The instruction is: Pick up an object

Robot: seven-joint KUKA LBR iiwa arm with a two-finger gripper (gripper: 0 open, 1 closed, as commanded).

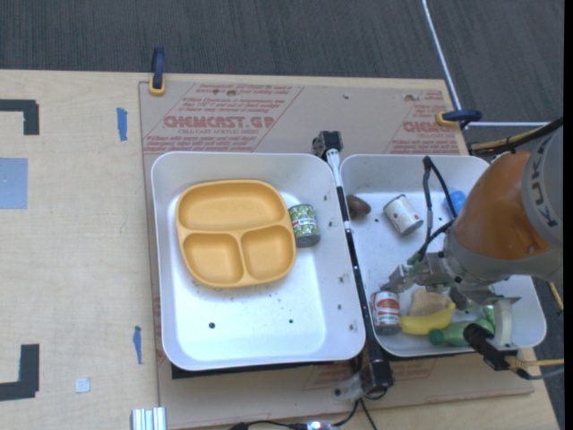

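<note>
One arm low over the right bin (528, 325); gripper (436, 280) finger state can't be told. Banana (424, 322) lies just below it toward the near wall, long axis left-right, small red can (387, 311) at its left end.

The light is bright and even, and it seems to come from above. The two shallow white plastic bins (251, 343) look very bright, but nothing is washed out. Shadows are soft and small: a thin dark one lies under the yellow three-part plastic plate (235, 231), and another sits under the front edge of the left bin. The pale wooden tabletop (72, 267) has no glare. The picture is a bit grainy, and small things in the right bin look slightly fuzzy.
</note>
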